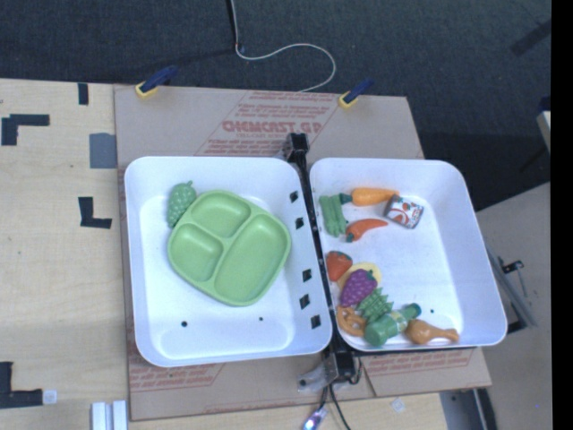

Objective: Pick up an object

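Beside the green plate (229, 246), toy food in the right bin (448, 240).

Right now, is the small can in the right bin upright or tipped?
Tipped. The can lies on its side on the right bin floor, one round end facing left.

Green tray (230, 248) in left bin (143, 240); toy foods (367, 267) in right bin (452, 231).

Smooth, glossy green plastic plate (230, 258); 2 matt white plastic bins (143, 240); printed brown cardboard (260, 124) beneath them.
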Robot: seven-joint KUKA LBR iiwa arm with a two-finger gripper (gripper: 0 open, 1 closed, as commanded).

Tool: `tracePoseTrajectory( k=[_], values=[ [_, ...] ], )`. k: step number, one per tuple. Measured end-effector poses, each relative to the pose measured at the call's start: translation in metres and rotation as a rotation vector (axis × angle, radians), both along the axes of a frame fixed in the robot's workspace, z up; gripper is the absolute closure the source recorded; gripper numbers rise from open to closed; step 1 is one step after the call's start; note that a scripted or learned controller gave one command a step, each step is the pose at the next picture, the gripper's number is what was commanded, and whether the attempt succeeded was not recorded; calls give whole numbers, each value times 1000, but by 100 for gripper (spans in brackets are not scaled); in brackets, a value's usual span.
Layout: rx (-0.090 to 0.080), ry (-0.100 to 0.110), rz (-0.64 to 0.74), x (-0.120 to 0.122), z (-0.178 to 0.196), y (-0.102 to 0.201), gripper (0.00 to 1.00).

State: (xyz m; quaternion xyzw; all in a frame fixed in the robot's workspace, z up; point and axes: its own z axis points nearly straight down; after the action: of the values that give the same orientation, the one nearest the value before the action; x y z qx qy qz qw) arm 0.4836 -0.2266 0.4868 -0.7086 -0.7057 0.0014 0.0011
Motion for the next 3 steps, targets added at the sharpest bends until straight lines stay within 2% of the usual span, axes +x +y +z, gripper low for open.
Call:
tracePoseTrajectory(
  k=[2, 3],
  values=[
    [-5, -5, 5, 1, 23, 3, 100],
    [0, 0, 4, 0, -14, 3, 100]
  ],
)
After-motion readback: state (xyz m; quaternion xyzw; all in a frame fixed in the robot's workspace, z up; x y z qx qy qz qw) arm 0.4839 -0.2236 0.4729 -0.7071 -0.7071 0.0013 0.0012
